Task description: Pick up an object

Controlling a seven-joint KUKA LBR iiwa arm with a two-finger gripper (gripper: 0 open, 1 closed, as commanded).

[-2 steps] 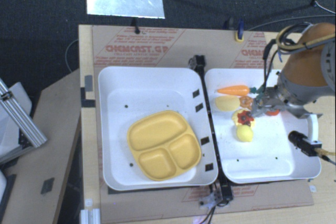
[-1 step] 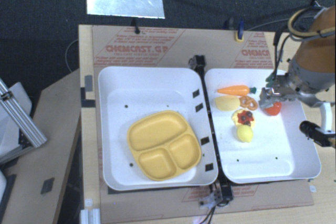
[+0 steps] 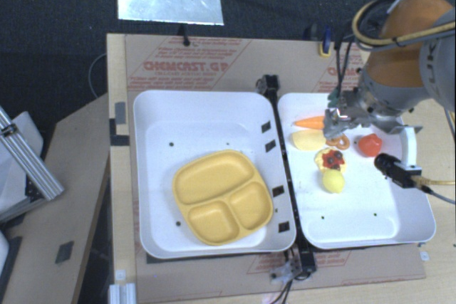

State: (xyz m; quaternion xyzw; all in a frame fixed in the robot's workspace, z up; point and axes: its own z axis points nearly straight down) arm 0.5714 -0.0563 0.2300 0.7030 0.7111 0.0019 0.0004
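The gripper (image 3: pixel 335 126) hung over a pale yellow piece (image 3: pixel 308 141) beside an orange carrot (image 3: pixel 309 123); its grip I cannot tell.

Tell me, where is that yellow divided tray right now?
The yellow divided tray lies in the left white bin, toward its front, across the divider from the toy foods in the right bin.
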